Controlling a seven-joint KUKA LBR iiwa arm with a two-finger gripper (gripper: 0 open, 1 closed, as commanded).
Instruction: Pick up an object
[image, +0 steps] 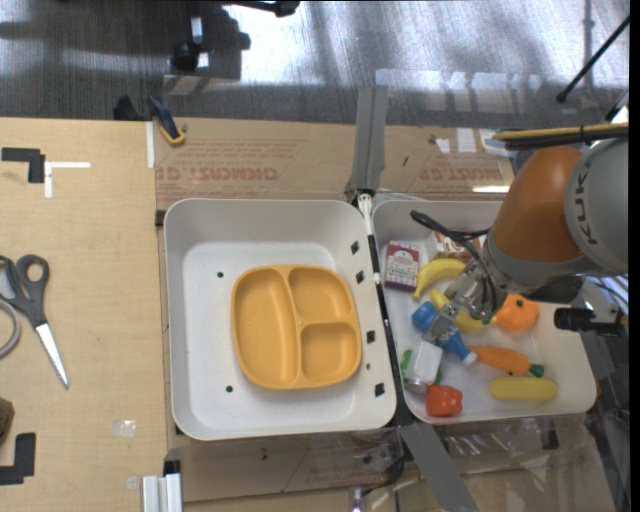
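In the right bin (575, 398), close to its middle, the gripper (468, 300) hangs low over a cluster of toy food, carried by the grey arm (560, 225) with its orange band that reaches in from the bin's right edge. Whether the gripper is apart or together cannot be told, since the metal parts blur into the objects beneath, and nothing can be seen clamped in it. A yellow banana (438, 274) lies just beside the gripper, toward the bin's left wall, and a blue object (428, 316) sits right under its tip; contact with either cannot be judged. An orange fruit (516, 315) rests just on the gripper's other side, toward the right edge. Nearer the bin's front edge lie a carrot (502, 359), a yellow corn cob (522, 389), a red pepper (444, 401) and a small white container (426, 362). A small printed box (402, 267) lies by the left wall, near the back.

In the left bin (190, 330), a yellow divided plate (296, 326) sits at the centre. On the bench (90, 300), well toward its left edge, lie scissors (38, 310).
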